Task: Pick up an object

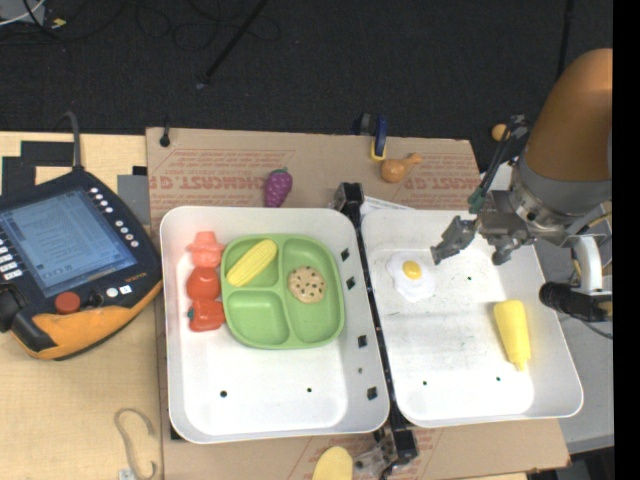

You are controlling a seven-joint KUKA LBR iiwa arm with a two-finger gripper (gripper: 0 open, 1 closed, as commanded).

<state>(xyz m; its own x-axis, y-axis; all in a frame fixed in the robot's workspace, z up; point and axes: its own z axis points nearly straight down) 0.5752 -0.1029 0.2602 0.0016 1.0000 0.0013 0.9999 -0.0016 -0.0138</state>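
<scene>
Landmark: fried egg [411,274], lying in the right bin [470,388], upper-left part of its floor. White patch with a round yellow yolk at centre, flat on the bin floor.

Left of the egg, across the divider, the left bin [260,398] holds a red figure [204,283] and a green divided plate [283,292]; on the plate sit a yellow corn cob [249,261] and a cookie [307,285].

Gripper [478,237]: just up and right of the egg, apart from it, nothing between the fingers. One dark finger [450,240] points down-left toward the egg; the other sits further right. Fingers spread apart, moderately wide.

Further right and lower than the egg: a yellow bottle [513,332], lying on the right bin floor, well apart from the gripper.
</scene>
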